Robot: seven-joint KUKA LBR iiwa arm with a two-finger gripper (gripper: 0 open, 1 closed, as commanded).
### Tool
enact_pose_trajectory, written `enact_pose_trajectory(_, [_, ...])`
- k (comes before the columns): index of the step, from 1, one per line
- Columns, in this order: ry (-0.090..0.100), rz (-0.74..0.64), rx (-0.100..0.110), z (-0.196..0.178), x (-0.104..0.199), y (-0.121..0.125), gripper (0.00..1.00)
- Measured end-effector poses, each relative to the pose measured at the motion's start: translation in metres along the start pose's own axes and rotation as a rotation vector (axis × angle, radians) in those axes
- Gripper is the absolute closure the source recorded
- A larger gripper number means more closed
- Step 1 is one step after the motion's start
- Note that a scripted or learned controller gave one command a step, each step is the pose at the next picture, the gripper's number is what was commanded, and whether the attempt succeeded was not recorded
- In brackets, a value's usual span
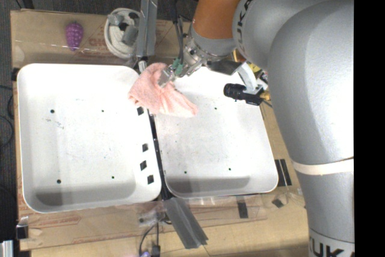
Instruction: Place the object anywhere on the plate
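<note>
Grey arm casing [313, 99] fills the right of the frame nearest the lens, with its orange band [219, 3] at upper centre and the gripper [170, 76] just below, over the upper edge where the two white bins meet. Its fingers look pinched on the upper corner of a crumpled pink cloth [161, 93], which hangs across the divider, partly over the left bin [72, 135] and partly over the right bin [210, 147]. On the tabletop [42, 27] at upper left lie a small purple object [74, 35] and, further right, a white coiled object [122, 31].
</note>
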State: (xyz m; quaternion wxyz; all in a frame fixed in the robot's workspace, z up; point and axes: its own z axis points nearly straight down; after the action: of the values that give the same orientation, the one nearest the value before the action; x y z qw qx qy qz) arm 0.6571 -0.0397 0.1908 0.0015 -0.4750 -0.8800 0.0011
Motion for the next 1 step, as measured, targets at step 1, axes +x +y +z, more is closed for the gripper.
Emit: enact_pose_trajectory(1, [0.001, -0.007, 0.000, -0.0390, 0.0007, 0.0009, 1.00])
